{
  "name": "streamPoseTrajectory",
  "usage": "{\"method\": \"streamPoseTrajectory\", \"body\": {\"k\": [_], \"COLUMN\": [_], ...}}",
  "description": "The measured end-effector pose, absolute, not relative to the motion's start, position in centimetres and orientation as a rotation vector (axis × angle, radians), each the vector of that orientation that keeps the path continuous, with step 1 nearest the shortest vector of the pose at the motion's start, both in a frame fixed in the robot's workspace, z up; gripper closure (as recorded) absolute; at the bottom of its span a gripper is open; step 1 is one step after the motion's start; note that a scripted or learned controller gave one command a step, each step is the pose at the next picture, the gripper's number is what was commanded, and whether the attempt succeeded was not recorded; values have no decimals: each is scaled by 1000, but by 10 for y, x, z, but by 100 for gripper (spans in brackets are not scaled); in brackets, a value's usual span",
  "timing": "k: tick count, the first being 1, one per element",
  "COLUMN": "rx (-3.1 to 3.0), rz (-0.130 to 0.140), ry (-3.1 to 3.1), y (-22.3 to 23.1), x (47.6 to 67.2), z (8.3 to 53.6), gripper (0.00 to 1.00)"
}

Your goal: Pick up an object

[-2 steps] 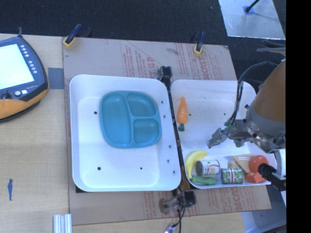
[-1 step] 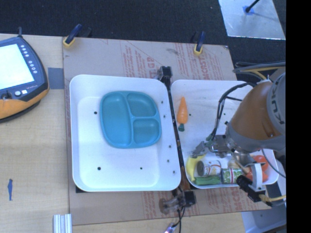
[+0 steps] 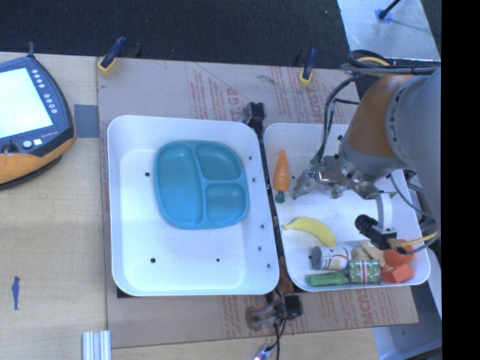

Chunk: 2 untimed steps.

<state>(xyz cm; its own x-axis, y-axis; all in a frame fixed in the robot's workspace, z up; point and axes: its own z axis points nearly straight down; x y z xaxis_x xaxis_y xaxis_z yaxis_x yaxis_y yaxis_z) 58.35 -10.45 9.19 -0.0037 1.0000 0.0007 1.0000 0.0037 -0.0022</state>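
The carrot (image 3: 281,172), an orange tapered piece with a small green end pointing toward the near side, is seen lying lengthwise in the right bin (image 3: 298,133), close against the wall it shares with the left bin (image 3: 120,201). A yellow banana (image 3: 313,230) is laid just nearer, well apart from the carrot's green end. Along the near wall of the right bin a green cucumber (image 3: 327,279), a small can (image 3: 364,271), a grey-capped jar (image 3: 330,259) and an orange-red block (image 3: 400,269) are crowded together. A blue divided plate (image 3: 201,183) is set in the left bin. The gripper (image 3: 306,185) is held low over the right bin, just beside the carrot, its metal fingers (image 3: 300,188) spread a little apart; nothing is seen between them, and whether the carrot is touched cannot be told.
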Motion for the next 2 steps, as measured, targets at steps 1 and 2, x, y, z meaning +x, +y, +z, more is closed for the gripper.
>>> {"method": "streamPoseTrajectory", "body": {"k": [1, 2], "rx": [-2215, -2219], "rz": [2, 4], "ry": [-2225, -2225], "y": [-113, -95], "x": [655, 624], "z": [92, 92], "gripper": [0, 0]}}
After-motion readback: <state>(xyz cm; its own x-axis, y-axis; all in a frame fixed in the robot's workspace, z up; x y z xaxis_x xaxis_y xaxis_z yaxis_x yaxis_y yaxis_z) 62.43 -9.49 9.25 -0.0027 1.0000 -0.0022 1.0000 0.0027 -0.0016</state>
